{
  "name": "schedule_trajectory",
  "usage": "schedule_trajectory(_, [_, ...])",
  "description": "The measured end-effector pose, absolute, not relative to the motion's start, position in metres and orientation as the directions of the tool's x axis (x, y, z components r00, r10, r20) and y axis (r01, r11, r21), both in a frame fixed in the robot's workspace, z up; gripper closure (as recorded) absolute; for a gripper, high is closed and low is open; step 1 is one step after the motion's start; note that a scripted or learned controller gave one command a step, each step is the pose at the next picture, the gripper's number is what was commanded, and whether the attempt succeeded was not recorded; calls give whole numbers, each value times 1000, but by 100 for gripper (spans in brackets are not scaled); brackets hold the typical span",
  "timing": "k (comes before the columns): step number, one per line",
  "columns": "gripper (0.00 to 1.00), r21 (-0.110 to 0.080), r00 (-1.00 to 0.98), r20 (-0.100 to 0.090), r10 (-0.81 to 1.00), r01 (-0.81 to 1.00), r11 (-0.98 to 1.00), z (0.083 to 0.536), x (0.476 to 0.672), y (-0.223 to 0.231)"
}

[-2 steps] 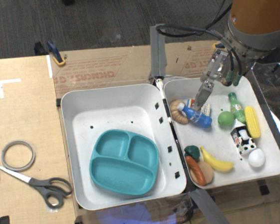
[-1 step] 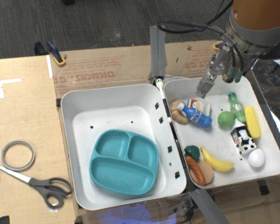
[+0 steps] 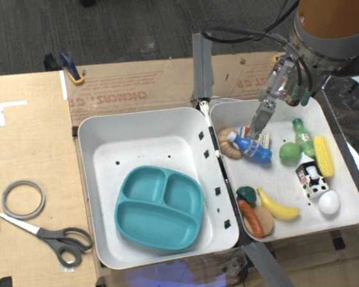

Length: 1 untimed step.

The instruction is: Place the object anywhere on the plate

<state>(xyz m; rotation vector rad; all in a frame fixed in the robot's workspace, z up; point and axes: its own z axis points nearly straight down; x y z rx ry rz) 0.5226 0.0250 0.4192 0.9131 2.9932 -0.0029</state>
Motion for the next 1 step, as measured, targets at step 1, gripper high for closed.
schedule_trajectory(1, [100,2,-831,-14,557,557,831,428,524,25])
